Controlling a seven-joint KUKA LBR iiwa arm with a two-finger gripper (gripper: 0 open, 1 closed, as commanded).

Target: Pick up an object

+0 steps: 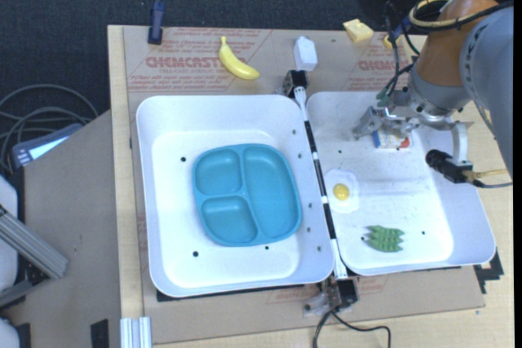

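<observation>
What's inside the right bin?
A fried egg, green pea pods and the gripper over a small item too hidden to identify.

Two white bins (pixel 163 200) (pixel 457 232). One blue plate (pixel 245 194). One banana (pixel 236 63). One fried egg (pixel 342 192). One green pod bunch (pixel 384 238). One cheese wedge (pixel 358 31). One blue clip (pixel 156 20). One small white object (pixel 305 52). One arm (pixel 457 45).

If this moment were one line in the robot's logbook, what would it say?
gripper low in right bin | fried egg toy, green pea pod untouched | blue plate in left bin
</observation>
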